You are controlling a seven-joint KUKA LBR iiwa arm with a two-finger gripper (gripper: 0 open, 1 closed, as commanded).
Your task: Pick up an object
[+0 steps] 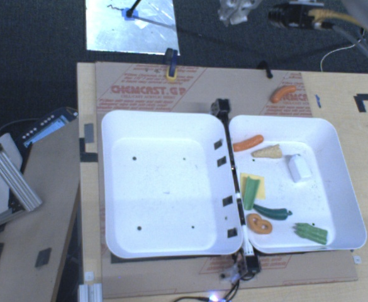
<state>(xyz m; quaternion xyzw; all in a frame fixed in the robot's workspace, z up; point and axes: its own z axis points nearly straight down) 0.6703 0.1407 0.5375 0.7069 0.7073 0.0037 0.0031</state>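
- Hand (239, 8): at top of view, abt 12 o'clock from the right bin, hanging over dark floor past the desk edge; blurred, can't tell if it grips or gapes. Nothing seen held in it.
- Orange sausage-shaped piece (283, 94): lies on the desk (353, 131), outside bins, just off right bin's 12 o'clock rim.
- Right bin (344, 187): holds the rest of the objs.
- Orange carrot-like piece (248, 143): at bin's 10 o'clock, near the divider side.
- Tan wedge (267, 151): just beside the carrot, on its 4 o'clock side.
- White block (299, 167): abt bin's 1 o'clock, apart from the wedge.
- Yellow square w/ green strip (251, 187): near bin centre-left.
- Dark green pepper-like piece (273, 212): at 6 o'clock from the yellow square.
- Orange pretzel-like ring (259, 224): bin's 7 o'clock, touching or nearly touching the dark green piece.
- Light green piece (311, 233): bin's 5 o'clock.
- Left bin (108, 187): at 9 o'clock of right bin, side by side.
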